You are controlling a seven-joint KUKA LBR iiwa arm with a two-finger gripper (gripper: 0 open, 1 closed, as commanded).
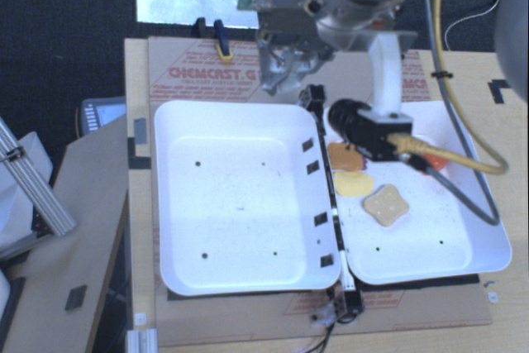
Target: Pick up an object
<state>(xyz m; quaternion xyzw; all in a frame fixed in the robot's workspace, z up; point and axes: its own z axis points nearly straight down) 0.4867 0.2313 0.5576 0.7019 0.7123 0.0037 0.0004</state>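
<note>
**Gripper (281, 77) at the far rim, three pieces in the right bin (430, 252)**

The gripper hangs over the far edge of the left bin (240, 202), close to the seam between the two bins. Whether it is open or closed I cannot tell. In the right bin lie an orange piece (345, 157), a yellow disc (354, 184) touching it, and a tan square (386, 205) just beside the disc, all apart from the gripper.
</note>
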